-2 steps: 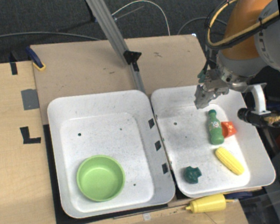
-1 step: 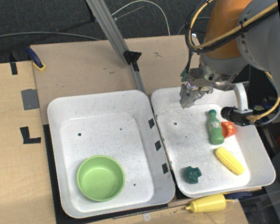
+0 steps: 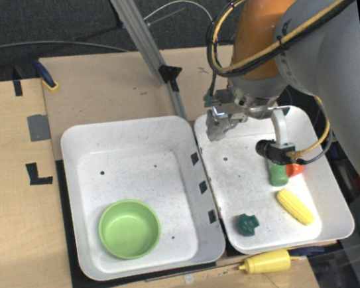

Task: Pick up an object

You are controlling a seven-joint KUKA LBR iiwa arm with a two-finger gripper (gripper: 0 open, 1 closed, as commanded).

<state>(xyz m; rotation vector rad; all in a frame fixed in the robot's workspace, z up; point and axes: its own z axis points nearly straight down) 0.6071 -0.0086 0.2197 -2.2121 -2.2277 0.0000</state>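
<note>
Yellow corn [image 3: 294,206] & green obj [image 3: 277,173] nr gripper [image 3: 221,127].

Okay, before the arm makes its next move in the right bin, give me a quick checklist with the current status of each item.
1. Gripper over right bin: ok, at its upper left corner.
2. Something held: cannot tell.
3. Targets in right bin: ok, corn, dark green piece, green and orange piece.
4. Corn apart from dark green piece: ok.
5. Green and orange piece unobstructed: not ok, black fitting overlaps it.
6. Bowl out of the way: ok, in left bin.
</note>
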